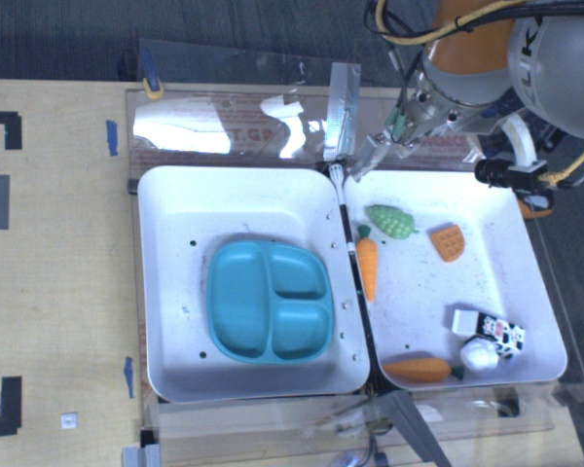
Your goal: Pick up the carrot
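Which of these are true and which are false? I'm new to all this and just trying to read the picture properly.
1. The blue divided plastic tray lies in the left white bin. True.
2. The orange carrot with a green top is clamped between the gripper's fingers. False: it lies in the right white bin, against the wall it shares with the left one, while the gripper is up above the bin's far edge.
3. The bumpy green toy vegetable lies next to the carrot's green top. True.
4. A second orange carrot-like piece rests on the blue tray. False: it lies at the right bin's near edge.
5. The black-and-white spotted toy sits in the left bin. False: it is in the right bin.
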`<state>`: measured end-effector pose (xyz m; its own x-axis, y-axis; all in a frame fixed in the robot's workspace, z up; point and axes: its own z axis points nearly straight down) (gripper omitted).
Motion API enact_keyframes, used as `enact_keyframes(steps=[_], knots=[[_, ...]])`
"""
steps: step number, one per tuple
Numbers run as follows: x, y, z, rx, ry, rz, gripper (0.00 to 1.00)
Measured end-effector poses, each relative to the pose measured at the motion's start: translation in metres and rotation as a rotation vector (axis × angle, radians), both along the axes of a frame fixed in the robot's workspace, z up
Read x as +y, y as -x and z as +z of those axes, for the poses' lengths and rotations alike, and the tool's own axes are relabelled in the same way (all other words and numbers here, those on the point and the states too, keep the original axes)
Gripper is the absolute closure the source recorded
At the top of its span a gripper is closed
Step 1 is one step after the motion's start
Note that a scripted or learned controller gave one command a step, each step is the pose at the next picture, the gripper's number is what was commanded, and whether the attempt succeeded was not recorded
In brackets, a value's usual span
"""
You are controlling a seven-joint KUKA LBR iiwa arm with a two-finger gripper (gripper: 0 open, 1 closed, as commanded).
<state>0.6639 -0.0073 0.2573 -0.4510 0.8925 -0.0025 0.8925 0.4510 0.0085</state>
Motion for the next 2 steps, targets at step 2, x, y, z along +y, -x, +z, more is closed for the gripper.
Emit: enact_keyframes(steps=[2], knots=[[0.039,0.013,-0.068,0.006,0.003,0.465,0.0]])
